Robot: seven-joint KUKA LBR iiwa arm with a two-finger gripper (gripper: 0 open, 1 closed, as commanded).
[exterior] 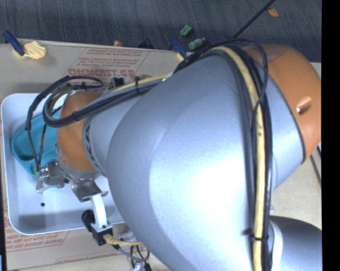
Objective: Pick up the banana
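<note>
Over the left bin (pixel 23 208), the arm (pixel 204 151) is leaning in from the right and covering most of it, its gripper (pixel 50 178) hanging beside a teal thing (pixel 22 143). Whether the gripper is wide or narrow I cannot tell, nor where the banana is lying. I am judging the banana light, soft, easily bruised and smooth-skinned: best taken gently across its middle.

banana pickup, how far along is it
Done: the arm has reached over the left bin, its wrist low inside it. In hand: nothing confirmed; the arm covers the claw, and no banana can be made out. A teal object lies beside the wrist. Left: a visible grasp and lift.
</note>
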